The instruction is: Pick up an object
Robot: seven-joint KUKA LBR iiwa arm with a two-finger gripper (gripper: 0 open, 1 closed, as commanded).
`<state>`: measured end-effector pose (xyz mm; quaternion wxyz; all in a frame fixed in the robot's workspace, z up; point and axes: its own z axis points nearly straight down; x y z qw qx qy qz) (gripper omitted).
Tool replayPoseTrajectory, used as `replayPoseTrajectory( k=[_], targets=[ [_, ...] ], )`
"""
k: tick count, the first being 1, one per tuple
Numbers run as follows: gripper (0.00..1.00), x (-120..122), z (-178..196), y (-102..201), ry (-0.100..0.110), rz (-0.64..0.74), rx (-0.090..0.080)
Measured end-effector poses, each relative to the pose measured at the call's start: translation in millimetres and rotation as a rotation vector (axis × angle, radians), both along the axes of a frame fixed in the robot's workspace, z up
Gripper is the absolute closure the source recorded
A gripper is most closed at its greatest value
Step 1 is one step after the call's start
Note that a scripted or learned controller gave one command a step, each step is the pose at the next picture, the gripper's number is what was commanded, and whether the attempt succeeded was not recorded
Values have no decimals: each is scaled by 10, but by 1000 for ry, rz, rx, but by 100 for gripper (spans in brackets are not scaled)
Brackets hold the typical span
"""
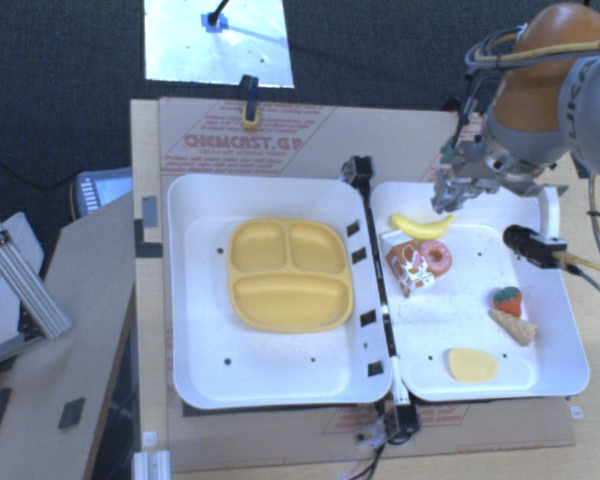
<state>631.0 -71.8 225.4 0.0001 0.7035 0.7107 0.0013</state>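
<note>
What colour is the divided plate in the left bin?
Yellow: the divided plate is plain pale yellow, seen clearly in the camera view.

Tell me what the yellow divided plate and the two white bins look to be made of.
Yellow three-compartment plate: probably moulded plastic, judging by its matte, uniform colour and rounded compartment ridges. Left white bin and right white bin: likely thin formed plastic, smooth with a slight sheen, soft rounded rims and corners.

Robot lab, wooden bench [100, 268] carried two white bins [195, 298], grey-and-orange arm [555, 78] reached in, cables [590, 268] trailed, aluminium rail [15, 268] stood alongside, toy food [420, 226] for testing.
</note>
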Motion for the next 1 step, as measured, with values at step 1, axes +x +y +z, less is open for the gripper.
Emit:
replayPoseTrajectory(
  k=[1],
  targets=[
    [100, -85, -43, 482, 2, -1, 0]
  ],
)
